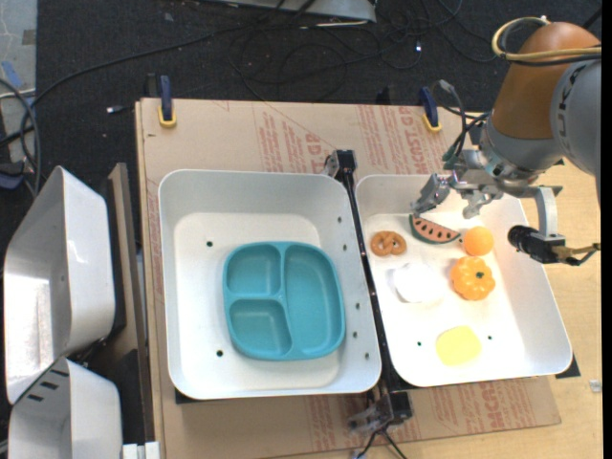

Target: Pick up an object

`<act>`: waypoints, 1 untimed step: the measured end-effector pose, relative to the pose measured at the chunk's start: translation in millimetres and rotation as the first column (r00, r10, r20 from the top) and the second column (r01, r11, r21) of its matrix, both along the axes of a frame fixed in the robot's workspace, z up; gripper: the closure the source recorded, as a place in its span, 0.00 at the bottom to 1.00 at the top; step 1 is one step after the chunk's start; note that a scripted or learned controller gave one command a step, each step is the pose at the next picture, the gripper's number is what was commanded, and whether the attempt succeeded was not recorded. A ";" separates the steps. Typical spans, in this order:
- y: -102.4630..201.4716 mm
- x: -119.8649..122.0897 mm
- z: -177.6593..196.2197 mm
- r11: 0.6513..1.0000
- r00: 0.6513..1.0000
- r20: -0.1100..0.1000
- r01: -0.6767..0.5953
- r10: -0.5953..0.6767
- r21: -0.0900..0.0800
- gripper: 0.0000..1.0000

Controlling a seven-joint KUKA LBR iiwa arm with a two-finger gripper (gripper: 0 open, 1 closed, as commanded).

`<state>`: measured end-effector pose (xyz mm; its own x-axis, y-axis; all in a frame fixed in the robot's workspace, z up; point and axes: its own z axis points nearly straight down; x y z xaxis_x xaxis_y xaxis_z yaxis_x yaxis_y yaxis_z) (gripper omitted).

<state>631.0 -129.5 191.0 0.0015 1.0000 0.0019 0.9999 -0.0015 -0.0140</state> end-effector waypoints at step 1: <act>0.2 3.2 8.6 1.000 1.000 0.014 -0.002 0.002 -0.002 0.00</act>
